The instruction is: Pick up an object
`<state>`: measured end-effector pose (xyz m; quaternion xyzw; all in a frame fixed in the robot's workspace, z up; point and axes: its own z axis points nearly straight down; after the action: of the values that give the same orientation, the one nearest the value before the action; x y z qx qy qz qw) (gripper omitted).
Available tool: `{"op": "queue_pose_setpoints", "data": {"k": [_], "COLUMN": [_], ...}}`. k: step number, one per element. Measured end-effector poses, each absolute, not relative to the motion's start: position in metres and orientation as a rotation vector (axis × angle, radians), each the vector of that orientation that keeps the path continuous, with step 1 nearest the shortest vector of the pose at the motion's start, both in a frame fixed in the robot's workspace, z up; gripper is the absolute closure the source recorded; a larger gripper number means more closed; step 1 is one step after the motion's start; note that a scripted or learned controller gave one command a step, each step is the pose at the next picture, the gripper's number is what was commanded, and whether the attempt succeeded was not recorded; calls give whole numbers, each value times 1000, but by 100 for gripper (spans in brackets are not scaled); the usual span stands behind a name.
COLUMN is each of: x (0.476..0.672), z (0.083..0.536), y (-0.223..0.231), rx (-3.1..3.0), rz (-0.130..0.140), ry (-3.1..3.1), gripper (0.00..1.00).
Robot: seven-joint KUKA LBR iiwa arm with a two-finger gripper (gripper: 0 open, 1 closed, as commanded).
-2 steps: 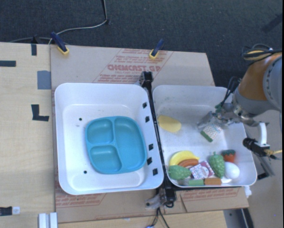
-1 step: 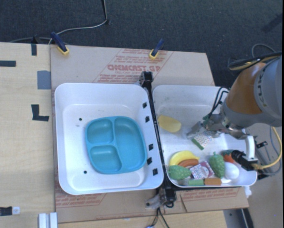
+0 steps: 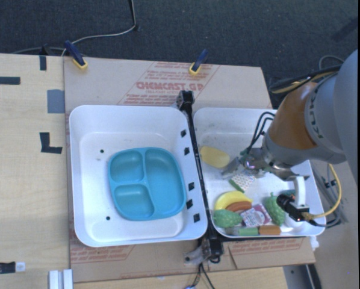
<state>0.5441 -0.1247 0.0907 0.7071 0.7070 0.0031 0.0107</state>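
Observation:
The right bin (image 3: 228,118) holds a heap of small toys. A pale yellow oval piece (image 3: 214,156) lies near its left wall. At the front sit a yellow disc (image 3: 230,198), an orange-red piece (image 3: 238,207), a green bumpy piece (image 3: 227,218), a pink wrapped item (image 3: 257,214), a carrot-like stick (image 3: 259,230) and a green vegetable (image 3: 273,205). My gripper (image 3: 243,166) is low in the middle of this bin, just right of the pale yellow piece, over a small white dotted item (image 3: 242,180). The wrist hides its tips.
The left bin (image 3: 83,161) contains a blue three-compartment tray (image 3: 147,182). A black divider (image 3: 192,161) runs between the bins. Two yellow-and-blue clamps (image 3: 76,55) (image 3: 198,64) grip the cardboard's far edge. The arm's orange band (image 3: 291,122) hangs over the right bin's far right.

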Motion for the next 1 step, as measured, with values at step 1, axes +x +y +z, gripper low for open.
{"op": "queue_pose_setpoints", "data": {"k": [1], "x": [546], "z": [102], "y": [-122], "rx": [2210], "rz": [17], "ry": [2210], "gripper": [100]}}
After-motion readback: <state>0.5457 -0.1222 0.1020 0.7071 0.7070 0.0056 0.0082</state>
